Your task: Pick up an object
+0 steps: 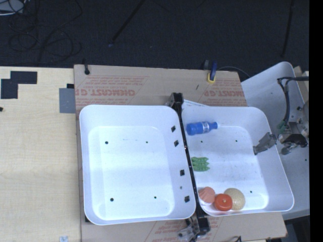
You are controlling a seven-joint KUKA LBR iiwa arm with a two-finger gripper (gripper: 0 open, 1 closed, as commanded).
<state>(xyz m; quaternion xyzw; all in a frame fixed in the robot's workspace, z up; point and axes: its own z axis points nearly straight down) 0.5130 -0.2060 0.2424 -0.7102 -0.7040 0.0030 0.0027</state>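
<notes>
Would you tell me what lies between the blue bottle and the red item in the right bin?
In the camera view, a small green object lies between the blue bottle and the red item.

Two shallow white bins are sitting side by side on the table (40, 150): the left bin (86, 135) and the right bin (275, 180). Five things are lying in the right bin: one blue bottle (201, 128), one green pea pod (200, 164), one pink piece (206, 194), one red round piece (223, 202) and one tan round piece (235, 197).

Bright, even overhead light — soft shadows, slightly grainy.
</notes>
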